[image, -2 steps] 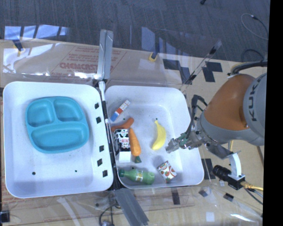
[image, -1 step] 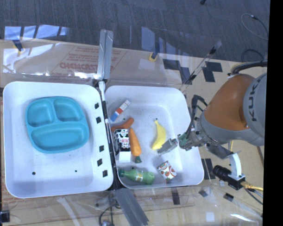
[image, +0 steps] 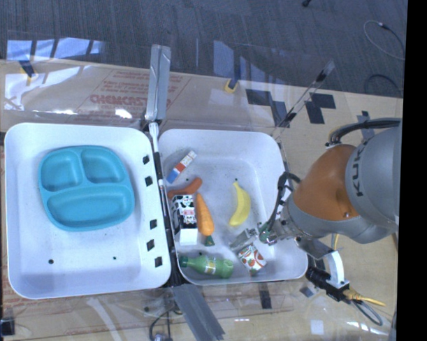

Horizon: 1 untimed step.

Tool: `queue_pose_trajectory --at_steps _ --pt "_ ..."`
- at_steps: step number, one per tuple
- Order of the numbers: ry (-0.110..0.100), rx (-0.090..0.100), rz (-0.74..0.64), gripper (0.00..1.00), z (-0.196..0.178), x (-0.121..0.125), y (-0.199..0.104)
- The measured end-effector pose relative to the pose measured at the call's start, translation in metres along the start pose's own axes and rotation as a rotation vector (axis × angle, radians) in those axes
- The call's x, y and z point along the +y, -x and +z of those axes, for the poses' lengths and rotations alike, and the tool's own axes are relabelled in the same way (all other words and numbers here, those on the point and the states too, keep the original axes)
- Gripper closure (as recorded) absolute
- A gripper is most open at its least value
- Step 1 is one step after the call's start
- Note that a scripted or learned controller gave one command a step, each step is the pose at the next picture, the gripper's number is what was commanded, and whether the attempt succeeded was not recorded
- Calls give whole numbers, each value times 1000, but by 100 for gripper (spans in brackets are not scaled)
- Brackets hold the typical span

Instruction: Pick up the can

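The can [image: 251, 259] is small, with a red, white and green label. It lies on its side in the front right corner of the right bin [image: 221, 147]. My gripper [image: 256, 236] hangs low in that bin just behind the can, close above it. Its metal fingers [image: 242, 239] stand spread apart with nothing between them. The can lies just in front of the fingertips and is not held. The grey arm with its orange band [image: 332, 188] reaches in over the bin's right rim.
The right bin also holds a banana [image: 239, 204], a carrot [image: 204, 215], a green bottle [image: 207, 265] beside the can, a black-and-white box [image: 185, 213], a sausage [image: 188, 186] and a tube [image: 180, 166]. In the left bin [image: 18, 264] rests a blue divided plate [image: 87, 186].
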<state>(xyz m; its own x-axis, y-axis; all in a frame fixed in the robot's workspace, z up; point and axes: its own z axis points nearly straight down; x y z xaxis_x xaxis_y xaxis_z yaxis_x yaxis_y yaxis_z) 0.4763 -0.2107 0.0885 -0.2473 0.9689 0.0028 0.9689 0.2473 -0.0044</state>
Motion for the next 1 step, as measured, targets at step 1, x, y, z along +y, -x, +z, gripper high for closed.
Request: queue_pose_trajectory --at_steps 1 --pt "0 0 -195 0 -110 9 -34"
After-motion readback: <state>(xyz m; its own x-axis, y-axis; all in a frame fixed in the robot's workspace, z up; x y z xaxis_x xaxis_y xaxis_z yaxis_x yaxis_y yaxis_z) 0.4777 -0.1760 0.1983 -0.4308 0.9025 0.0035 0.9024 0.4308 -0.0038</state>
